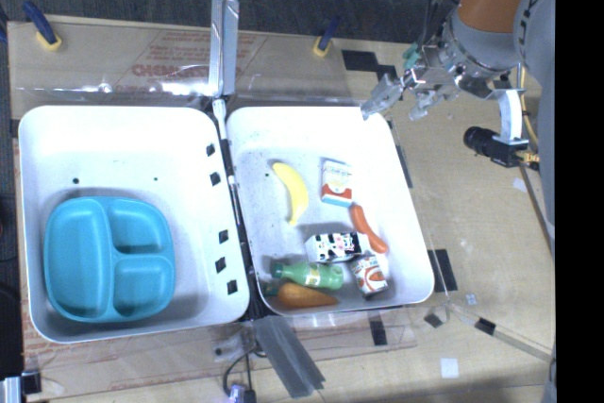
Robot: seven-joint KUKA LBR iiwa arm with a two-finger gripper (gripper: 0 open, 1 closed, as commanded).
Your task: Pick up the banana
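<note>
Nearest the camera: carrot (304, 296) and green bottle (310, 276) along right bin's (408, 193) near edge. Banana (292, 190) left of centre in that bin, lying free, small carton (336, 181) beside it, sausage (369, 229) farther right. Gripper (404, 95) poised over far right corner, fingers spread, holding nothing. Risks as judged: slipping off curved peel, nudging carton, clipping bin wall on descent.

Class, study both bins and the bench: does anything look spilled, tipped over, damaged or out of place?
Nothing looks spilled or damaged. In the right bin, the green bottle and the small can lie on their sides, crowded with the carrot at the near edge. The banana lies apart from them. The blue tray sits flat in the left bin.
</note>
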